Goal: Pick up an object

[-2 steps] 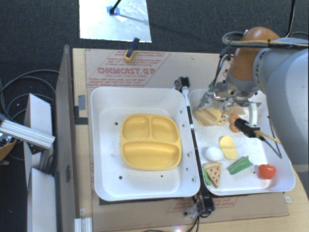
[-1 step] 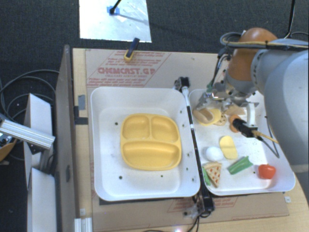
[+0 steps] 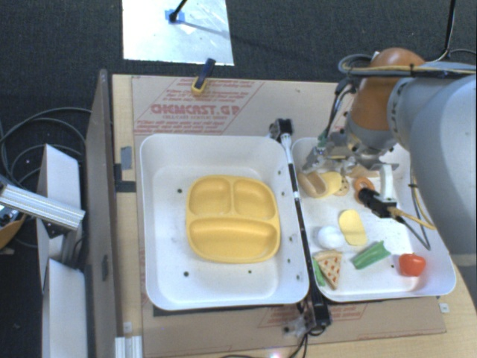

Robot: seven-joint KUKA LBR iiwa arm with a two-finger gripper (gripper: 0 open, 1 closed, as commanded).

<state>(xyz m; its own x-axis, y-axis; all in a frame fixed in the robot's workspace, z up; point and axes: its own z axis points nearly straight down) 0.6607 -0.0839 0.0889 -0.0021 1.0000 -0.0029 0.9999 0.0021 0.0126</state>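
My gripper (image 3: 330,157) is low over the back left corner of the right bin (image 3: 440,274). Directly under and in front of it lies a tan, rounded piece (image 3: 319,184), touching or nearly touching the gripper. A small orange piece (image 3: 363,184) lies just to its right. Nearer the front of this bin are a yellow piece (image 3: 352,227), a white egg (image 3: 329,237), a pizza slice (image 3: 328,268), a green piece (image 3: 370,254) and a red tomato (image 3: 411,264).
The left bin (image 3: 160,200) holds a yellow divided plate (image 3: 232,218). The bins meet at a shared rim (image 3: 297,207). The grey arm (image 3: 432,133) covers the back right of the right bin. Cardboard (image 3: 223,103) lies behind the bins.
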